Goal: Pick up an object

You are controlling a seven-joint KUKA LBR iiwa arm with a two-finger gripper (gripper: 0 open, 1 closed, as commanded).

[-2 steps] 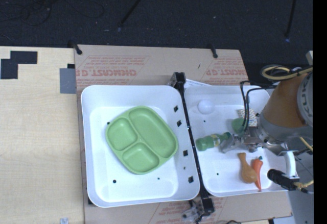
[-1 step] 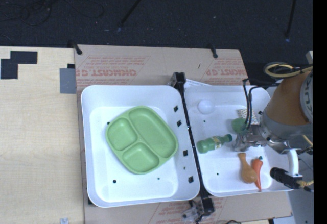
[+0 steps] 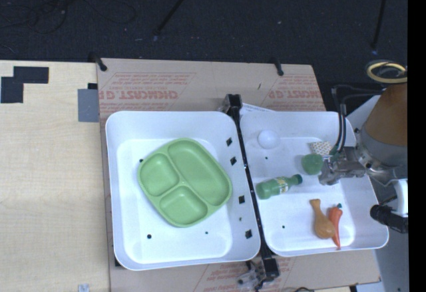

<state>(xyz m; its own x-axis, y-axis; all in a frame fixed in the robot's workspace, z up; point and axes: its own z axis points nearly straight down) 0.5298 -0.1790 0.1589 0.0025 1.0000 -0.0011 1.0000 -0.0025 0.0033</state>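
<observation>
From my console, 1 gripper (image 3: 331,173) sits low over the right bin (image 3: 293,244), on 1 grey arm (image 3: 386,131) with an orange band; I cannot tell how wide it stands or whether it has hold of anything, the tip being too small and blurred; 1 green round object (image 3: 311,163) lies touching or just beside it on its left, and I cannot tell whether it is gripped.

Right bin, counted outward from the gripper: 1 patterned scrap (image 3: 321,147) just above the green round object; 1 green bottle (image 3: 278,185) lying on its side to the gripper's lower left, near the divider; 1 white ball (image 3: 267,139) toward the far left corner; 1 tan gourd-shaped toy (image 3: 321,221) and 1 orange carrot-like piece (image 3: 335,223), touching each other, near the front edge below the gripper.

Left bin (image 3: 126,144): 1 green divided plate (image 3: 184,181) with 3 compartments, well apart from the gripper.
</observation>
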